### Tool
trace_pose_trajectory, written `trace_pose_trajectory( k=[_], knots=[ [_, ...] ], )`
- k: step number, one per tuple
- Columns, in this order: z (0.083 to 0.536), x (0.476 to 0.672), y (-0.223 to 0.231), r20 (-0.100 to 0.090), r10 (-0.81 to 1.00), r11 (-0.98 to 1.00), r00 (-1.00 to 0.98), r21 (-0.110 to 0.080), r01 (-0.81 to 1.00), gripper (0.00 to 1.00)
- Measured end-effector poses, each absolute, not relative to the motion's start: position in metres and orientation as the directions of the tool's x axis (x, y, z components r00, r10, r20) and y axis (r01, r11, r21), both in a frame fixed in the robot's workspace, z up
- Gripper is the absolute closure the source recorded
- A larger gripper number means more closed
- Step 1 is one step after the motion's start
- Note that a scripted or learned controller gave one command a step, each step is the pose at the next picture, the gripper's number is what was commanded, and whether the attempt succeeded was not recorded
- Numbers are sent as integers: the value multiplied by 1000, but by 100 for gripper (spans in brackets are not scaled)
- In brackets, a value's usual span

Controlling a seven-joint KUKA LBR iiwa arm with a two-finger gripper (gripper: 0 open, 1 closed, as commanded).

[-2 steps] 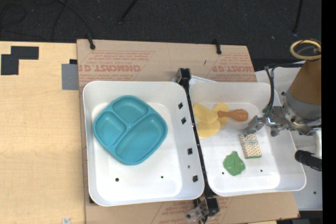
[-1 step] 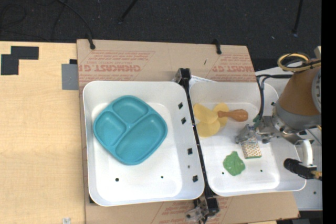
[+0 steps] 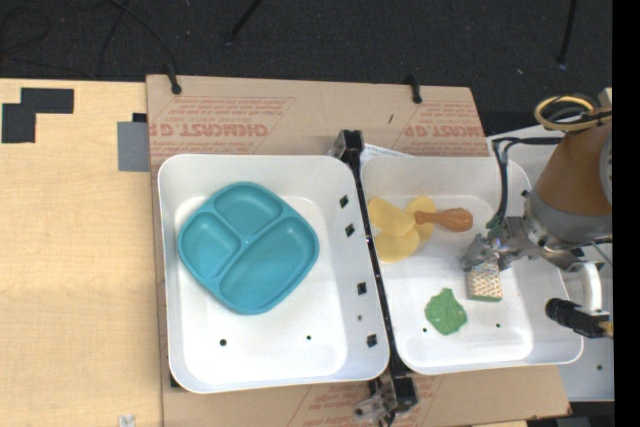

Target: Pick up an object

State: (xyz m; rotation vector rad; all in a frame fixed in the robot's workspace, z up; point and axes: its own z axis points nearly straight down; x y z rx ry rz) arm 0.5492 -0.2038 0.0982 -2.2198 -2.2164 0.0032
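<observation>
In the right bin (image 3: 520, 340) my gripper (image 3: 483, 258) hangs low at the right side, reaching in from the right. Directly below its tip, touching or nearly touching it, is a small beige patterned block (image 3: 486, 286). A green lump (image 3: 445, 311) lies on the bin floor to the block's lower left. Farther left, a pale yellow object (image 3: 392, 227) rests near the divider, with a brown wooden-handled piece (image 3: 447, 218) lying across its right edge.
The left bin (image 3: 200, 355) holds a teal divided plate (image 3: 248, 246). A black divider (image 3: 362, 255) runs between the bins. Cardboard (image 3: 300, 120) lies under and behind both bins. The orange-banded arm (image 3: 575, 177) stands over the right bin's right rim.
</observation>
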Motion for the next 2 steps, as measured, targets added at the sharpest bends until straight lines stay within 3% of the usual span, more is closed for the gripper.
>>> trace_pose_trajectory(
  k=[2],
  knots=[
    [204, 567, -207, -1, 1000, 2, -2, 4, 1000, 100]
  ],
)
